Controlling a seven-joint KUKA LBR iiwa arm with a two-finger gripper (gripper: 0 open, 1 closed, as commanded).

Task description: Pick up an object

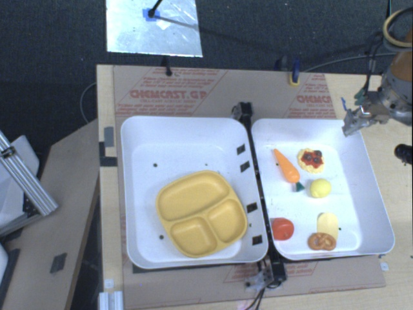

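The right bin (368,173) holds several toy foods: an orange carrot (286,166), a small pizza-like disc with red topping (311,160), a yellow ball (320,188), a red tomato (282,228), a pale yellow slice (328,224) and a brown pretzel (321,241). My gripper (353,123) hangs over the bin's far right corner, above and to the right of the pizza disc, with nothing seen between its fingers. The arm's wrist (397,89) enters from the right edge.
The left bin (139,173) holds a yellow three-compartment tray (201,212). A black clip strip (253,173) joins the two bins. A shiny metal sheet (153,18) lies behind the bench, and an aluminium rail (22,176) sticks in at the left.
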